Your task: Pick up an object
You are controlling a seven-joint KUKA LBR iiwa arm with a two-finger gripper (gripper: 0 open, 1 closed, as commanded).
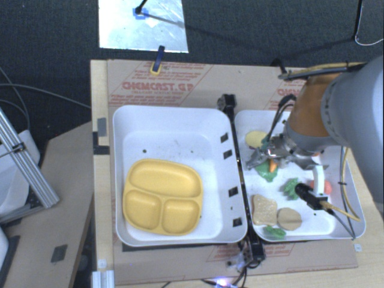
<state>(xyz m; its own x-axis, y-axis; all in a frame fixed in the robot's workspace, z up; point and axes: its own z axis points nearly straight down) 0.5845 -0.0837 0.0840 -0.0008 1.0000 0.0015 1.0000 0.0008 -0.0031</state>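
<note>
Objects: I see small toy foods scattered in the right bin [347, 230]. A yellow lemon-like piece [255, 139] lies at its far left; a green piece [264, 171] with a bit of orange sits just near of that; a leafy green piece [291, 188] lies toward the middle; a tan bread slice [264, 209] and a round tan cookie [290, 219] lie side by side near the near wall, with another green piece [275, 233] at the near edge.
Gripper: from my seat the gripper [268, 155] is down in the right bin, between the lemon-like piece and the green piece, just beside both. I cannot tell whether its fingers are apart or together, nor whether anything is between them; the wrist hides that.
Arm: the grey arm [351, 110] with its orange band comes in from the right, over the far half of the right bin.
Left bin: the left bin [174, 122] holds a yellow divided tray [162, 195] with three compartments, lying toward its near left.
Surface: both bins sit on a brown cardboard sheet [180, 83] with red print.
Room: dark carpet [48, 35] lies beyond, with a shiny square plate [143, 17] on it at the far side.
</note>
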